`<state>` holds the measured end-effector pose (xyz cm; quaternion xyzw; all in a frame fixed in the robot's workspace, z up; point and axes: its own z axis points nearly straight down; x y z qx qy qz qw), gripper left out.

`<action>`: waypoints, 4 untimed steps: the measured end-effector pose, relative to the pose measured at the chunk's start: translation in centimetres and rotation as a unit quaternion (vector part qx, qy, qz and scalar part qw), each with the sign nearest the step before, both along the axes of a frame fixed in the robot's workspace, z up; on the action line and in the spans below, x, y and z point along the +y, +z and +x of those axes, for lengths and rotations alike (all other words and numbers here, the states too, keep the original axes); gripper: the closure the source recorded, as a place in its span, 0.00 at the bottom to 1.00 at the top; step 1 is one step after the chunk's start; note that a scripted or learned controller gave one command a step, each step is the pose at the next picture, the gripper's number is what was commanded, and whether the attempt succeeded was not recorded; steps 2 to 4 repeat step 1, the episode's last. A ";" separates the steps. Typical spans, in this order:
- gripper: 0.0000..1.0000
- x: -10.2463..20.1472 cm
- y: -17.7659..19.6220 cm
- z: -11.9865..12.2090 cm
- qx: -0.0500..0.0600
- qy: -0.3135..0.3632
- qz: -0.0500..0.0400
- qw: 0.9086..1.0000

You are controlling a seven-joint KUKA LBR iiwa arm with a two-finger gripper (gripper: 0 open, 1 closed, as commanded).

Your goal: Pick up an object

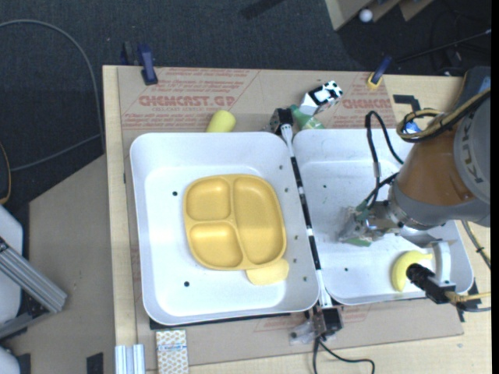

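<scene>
Gripper (365, 226) low in right bin (335, 170).
It sat over a small green object (359, 240); whether it gripped anything could not be told. Yellow object (402, 269) lay near, same bin.

The shallow left plastic bin (152, 209) and the shallow right plastic bin (343, 162) are plain white. In the left one, the three-compartment plastic plate (234, 220) is mustard yellow, and the flat piece (267, 273) at its lower rim is a paler yellow. In the right one, the small rounded lump (402, 269) is lemon yellow and the little crumpled item (360, 238) is green and white. The cardboard bench top (117, 170) is tan with red lettering. The robot arm (433, 178) has an orange band.
</scene>
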<state>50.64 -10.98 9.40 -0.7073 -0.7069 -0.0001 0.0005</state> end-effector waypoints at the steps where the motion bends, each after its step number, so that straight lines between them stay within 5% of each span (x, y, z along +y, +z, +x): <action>1: 1.00 8.7 9.1 4.0 -0.001 0.002 0.000 1.000; 4: 1.00 8.7 9.1 4.0 -0.001 0.002 0.000 1.000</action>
